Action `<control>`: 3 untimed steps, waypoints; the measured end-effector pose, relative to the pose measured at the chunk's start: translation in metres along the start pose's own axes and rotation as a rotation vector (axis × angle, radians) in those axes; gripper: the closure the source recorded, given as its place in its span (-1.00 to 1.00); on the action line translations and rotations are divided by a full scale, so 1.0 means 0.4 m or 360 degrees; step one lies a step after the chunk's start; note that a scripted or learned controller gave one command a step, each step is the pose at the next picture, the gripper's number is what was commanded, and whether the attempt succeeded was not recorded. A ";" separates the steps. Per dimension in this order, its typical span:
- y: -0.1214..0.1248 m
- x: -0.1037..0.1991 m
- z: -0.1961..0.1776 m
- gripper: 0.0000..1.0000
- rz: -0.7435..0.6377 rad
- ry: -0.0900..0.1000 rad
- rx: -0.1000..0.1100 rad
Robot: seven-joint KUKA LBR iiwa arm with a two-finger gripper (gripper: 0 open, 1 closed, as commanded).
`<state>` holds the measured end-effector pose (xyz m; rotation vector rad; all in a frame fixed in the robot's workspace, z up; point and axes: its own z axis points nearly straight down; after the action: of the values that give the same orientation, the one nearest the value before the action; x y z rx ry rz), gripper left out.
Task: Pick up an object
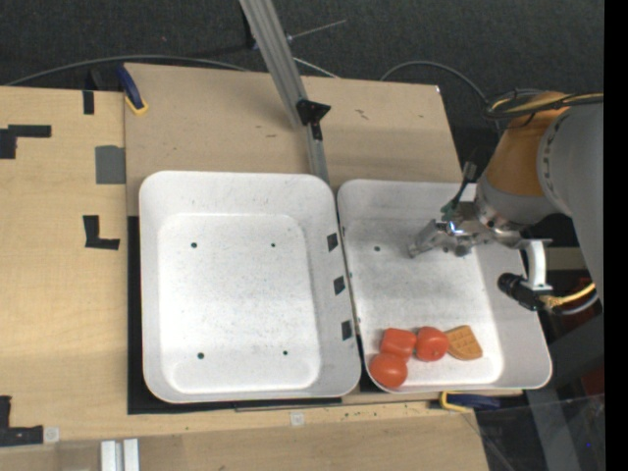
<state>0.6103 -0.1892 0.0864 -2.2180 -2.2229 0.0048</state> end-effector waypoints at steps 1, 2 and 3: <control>0.001 0.001 -0.030 1.00 -0.0001 0.0000 -0.0001; 0.013 0.001 -0.138 1.00 0.0001 0.0000 -0.0010; 0.015 0.020 -0.291 1.00 0.0000 0.0000 -0.0013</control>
<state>0.6166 -0.1810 0.2027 -2.2220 -2.2274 -0.0046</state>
